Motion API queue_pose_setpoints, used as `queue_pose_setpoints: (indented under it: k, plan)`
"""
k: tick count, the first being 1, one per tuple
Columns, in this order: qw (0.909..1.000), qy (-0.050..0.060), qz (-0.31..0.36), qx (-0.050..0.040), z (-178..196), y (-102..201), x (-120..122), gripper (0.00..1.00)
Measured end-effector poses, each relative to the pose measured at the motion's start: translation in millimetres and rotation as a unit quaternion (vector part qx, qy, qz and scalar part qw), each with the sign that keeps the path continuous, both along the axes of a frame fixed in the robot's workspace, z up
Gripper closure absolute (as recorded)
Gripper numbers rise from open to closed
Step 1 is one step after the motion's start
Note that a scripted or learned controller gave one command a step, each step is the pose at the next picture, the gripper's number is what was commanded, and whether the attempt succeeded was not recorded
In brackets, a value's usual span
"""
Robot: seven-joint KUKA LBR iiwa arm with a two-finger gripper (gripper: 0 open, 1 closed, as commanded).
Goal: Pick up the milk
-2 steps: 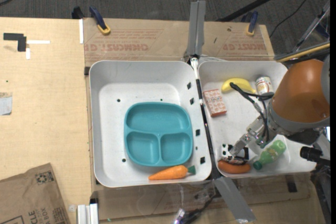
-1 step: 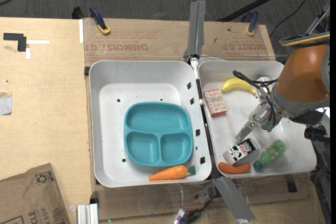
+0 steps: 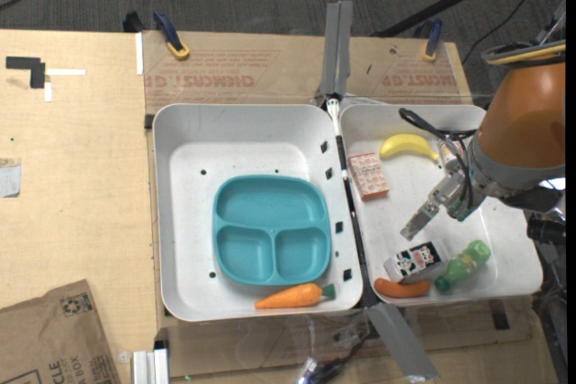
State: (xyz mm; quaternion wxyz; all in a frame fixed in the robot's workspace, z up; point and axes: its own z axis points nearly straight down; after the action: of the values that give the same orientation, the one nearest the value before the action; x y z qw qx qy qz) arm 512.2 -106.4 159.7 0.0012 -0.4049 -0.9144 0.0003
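The milk (image 3: 415, 263) is a small black-and-white carton lying on its side near the front of the right bin (image 3: 504, 292). My gripper (image 3: 416, 227) hangs just above and slightly behind it, reaching in from the right, with its fingers slanting down toward the carton. Nothing sits between the fingers. The fingers look close together, but I cannot make out their gap.
An orange pepper-like piece (image 3: 401, 288) and a green bottle (image 3: 463, 264) flank the milk. A banana (image 3: 407, 146) and a red-and-white box (image 3: 368, 174) lie farther back. The left bin (image 3: 180, 157) holds a teal divided plate (image 3: 271, 227) and a carrot (image 3: 290, 297).
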Motion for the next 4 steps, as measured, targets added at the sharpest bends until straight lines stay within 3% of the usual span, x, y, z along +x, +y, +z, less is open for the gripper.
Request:
queue_pose_setpoints:
  k: [1, 2, 3, 4]
  plan:
    - [0.9974, -0.006, 0.072, 0.0008, -50.8, -10.4, -30.1, 0.00]
    - [0.9976, -0.006, 0.070, 0.0015, -41.1, -11.5, -28.3, 1.00]
    - [0.9975, -0.005, 0.070, 0.0017, -41.8, -11.0, -28.4, 0.00]
    - [0.9975, -0.008, 0.070, 0.0046, -56.5, -31.4, -26.8, 0.00]
